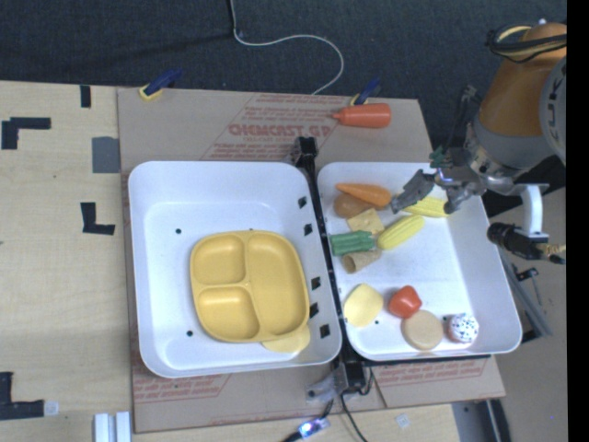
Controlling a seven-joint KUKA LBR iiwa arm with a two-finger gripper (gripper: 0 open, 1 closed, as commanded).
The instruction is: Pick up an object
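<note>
- We see the pincer (431, 192) spread wide over the upper part of the right bin (479, 274), gripping nothing.
- Just below it lie a corn cob (401, 232) and an orange carrot (364, 193), with a green piece (352, 242) beside them.
- Near the front rim sit a red tomato (404, 301) and a spotted ball (461, 328).
- The left bin (156, 247) carries a yellow divided plate (248, 284).

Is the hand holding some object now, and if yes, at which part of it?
Nothing is held. The hand is open above the right bin, its two fingers spread apart near the corn cob, with no object between them.
</note>
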